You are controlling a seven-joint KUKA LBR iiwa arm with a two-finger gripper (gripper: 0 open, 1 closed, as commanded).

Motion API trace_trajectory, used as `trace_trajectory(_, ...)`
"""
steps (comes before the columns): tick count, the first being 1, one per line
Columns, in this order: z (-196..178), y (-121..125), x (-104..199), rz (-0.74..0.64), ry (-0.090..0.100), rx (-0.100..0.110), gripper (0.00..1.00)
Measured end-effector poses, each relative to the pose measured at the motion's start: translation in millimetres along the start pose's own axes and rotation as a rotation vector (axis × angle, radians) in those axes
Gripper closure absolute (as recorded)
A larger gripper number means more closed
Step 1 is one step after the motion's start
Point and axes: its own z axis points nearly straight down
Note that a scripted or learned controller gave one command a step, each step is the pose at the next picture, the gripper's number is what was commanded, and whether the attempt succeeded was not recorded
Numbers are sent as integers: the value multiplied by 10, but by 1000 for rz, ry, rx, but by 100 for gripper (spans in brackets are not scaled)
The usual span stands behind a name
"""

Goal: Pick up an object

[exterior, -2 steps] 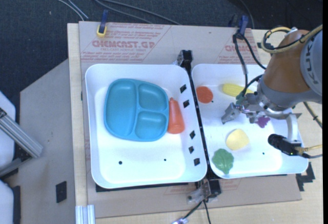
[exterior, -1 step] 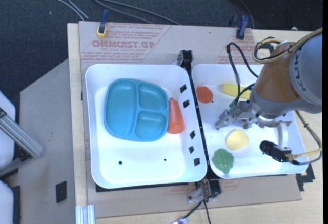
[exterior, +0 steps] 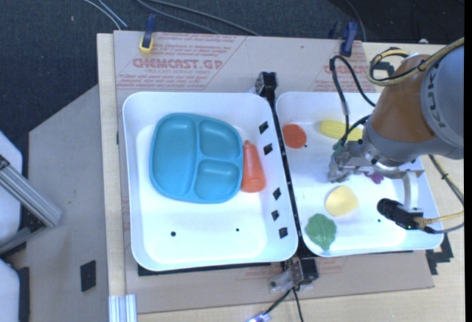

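Right, you've got 2 white bins side by side on the bench: left bin (exterior: 206,236) and right bin (exterior: 310,108), split by a black divider. Arm (exterior: 402,118) comes in from the right and sits over the right bin, covering its far-right part. Biggest item is the blue divided plate (exterior: 195,158), flat in the left bin, upper half. Gripper (exterior: 343,169) is low over the middle of the right bin; you can't tell from this angle whether it's spread or closed, and nothing shows as held. An orange carrot-shaped piece (exterior: 252,168) lies along the plate's right edge, touching it. In the right bin, the pale yellow round object (exterior: 341,201) lies just below the gripper, close to it but contact is unclear. A green leafy lump (exterior: 321,230) sits near the front rim, just beside the pale one. A yellow oblong piece (exterior: 333,127) lies toward the back, with a small orange ball (exterior: 294,136) to its left, near the divider.
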Motion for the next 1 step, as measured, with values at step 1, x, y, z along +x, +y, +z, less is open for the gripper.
trace_trajectory(1,-581,-47,72,-2,-2,-2,100)
